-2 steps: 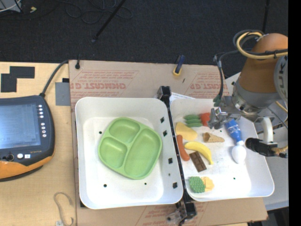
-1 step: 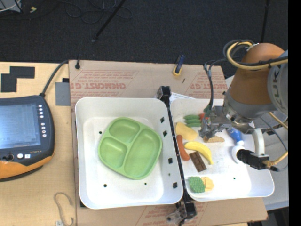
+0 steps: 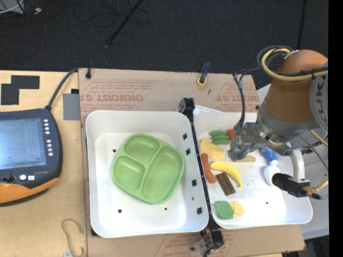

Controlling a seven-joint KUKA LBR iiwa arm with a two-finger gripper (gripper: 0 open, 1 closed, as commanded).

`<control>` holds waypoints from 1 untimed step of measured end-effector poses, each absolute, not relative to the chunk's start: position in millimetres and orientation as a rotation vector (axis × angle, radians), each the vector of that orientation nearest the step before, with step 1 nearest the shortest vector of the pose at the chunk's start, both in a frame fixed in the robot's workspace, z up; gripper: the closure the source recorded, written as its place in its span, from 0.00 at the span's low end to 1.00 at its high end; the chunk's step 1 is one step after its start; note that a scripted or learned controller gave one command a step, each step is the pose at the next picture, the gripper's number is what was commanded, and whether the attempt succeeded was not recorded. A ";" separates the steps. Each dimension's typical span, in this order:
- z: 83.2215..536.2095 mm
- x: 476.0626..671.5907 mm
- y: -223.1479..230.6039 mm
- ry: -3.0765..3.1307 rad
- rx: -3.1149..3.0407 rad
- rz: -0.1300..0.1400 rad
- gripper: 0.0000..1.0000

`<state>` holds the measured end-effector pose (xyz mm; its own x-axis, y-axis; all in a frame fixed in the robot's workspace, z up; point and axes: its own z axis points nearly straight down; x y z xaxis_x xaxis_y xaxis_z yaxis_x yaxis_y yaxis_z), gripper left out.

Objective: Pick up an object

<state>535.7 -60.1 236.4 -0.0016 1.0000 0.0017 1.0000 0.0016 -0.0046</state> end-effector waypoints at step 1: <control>234.9 526.5 -62.1 -2.219 -2.218 0.005 1.00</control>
<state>526.5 -62.1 234.9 -0.0005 1.0000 0.0008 1.0000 0.0005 -0.0049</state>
